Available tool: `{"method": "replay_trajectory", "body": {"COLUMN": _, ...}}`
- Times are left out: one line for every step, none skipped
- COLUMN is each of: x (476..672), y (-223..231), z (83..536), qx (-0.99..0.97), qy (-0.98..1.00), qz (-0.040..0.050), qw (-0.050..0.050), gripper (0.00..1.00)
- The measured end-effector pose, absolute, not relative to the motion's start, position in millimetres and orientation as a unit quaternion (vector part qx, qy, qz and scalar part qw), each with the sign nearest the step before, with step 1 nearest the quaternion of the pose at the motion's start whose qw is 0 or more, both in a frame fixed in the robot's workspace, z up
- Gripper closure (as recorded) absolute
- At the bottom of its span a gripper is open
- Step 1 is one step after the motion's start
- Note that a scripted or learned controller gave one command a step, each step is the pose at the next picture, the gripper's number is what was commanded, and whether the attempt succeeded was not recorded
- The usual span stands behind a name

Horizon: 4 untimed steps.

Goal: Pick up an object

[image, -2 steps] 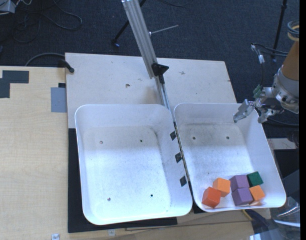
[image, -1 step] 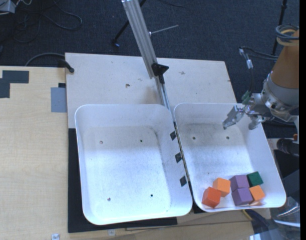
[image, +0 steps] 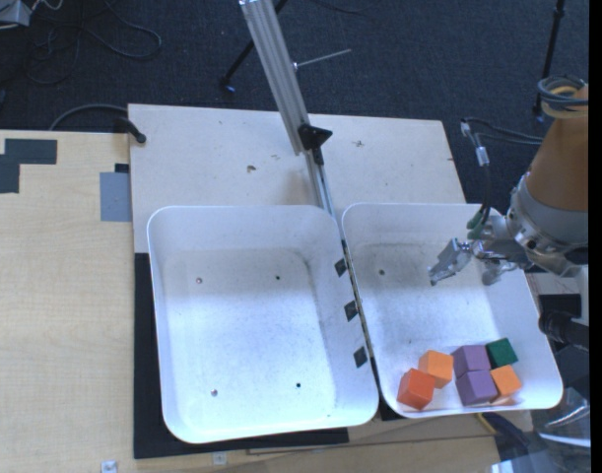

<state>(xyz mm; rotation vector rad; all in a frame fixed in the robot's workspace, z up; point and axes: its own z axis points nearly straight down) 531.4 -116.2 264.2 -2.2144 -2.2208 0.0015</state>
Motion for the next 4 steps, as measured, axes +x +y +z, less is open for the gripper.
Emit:
{"method": "replay_trajectory", "body": {"x": 512.2, "y": -93, "z": 260, "qx": -0.706, "qy": -0.708, "qz": 0.0011, "qw": 0.002, "gripper": 0.00}}
{"method": "replay_trajectory", "body": {"x": 553.2, "y": -77, "z": 270, "qx": -0.707, "qy": -0.708, "qz": -0.0003, "qw": 0.000, "gripper": 0.00}}
{"method": "replay_trajectory", "body": {"x": 609.9, "y": -38, "z": 363, "qx": -0.706, "qy": -0.708, "qz": -0.0030, "qw": -0.003, "gripper": 0.00}}
{"method": "replay_trajectory", "body": {"x": 626.8, "y": -59, "z": 185, "qx": -0.707, "qy": -0.707, "qz": 0.0037, "qw": 0.004, "gripper": 0.00}}
